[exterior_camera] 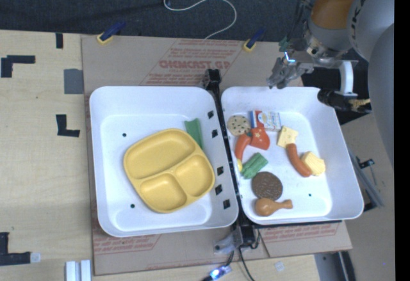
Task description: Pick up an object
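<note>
The end effector (pixel 282 76) hangs above the far rim of the right bin (pixel 333 121), holding nothing; its fingers look slightly apart, though they are small and dim here. Below it, toy foods crowd the bin's left half: a cookie (pixel 237 124), a sausage (pixel 296 159), a drumstick (pixel 272 206). The left bin (pixel 106 145) holds a yellow tray (pixel 168 169).

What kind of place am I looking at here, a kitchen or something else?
Probably a robot test bench, not a kitchen. Two white bins sit on cardboard; the right one holds toy food, the left a yellow divided plate. A grey and orange arm's tool hangs above.
</note>
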You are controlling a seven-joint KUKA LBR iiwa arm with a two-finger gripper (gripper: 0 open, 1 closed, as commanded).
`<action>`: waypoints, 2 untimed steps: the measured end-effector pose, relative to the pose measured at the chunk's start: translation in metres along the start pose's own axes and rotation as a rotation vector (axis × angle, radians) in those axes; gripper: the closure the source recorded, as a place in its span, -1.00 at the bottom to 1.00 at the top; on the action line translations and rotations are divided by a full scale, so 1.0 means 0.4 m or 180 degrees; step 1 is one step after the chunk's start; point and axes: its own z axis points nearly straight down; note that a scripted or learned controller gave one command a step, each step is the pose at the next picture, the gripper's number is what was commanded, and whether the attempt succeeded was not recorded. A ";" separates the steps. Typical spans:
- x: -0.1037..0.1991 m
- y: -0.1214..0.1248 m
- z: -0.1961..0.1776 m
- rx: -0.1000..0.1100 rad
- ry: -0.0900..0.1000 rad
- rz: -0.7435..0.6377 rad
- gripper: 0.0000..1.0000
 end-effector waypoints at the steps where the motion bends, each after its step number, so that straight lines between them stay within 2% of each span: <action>1: 0.130 -0.057 0.027 0.0013 0.0001 -0.0010 1.00; 2: 0.264 -0.132 0.037 0.0017 0.0001 -0.0010 1.00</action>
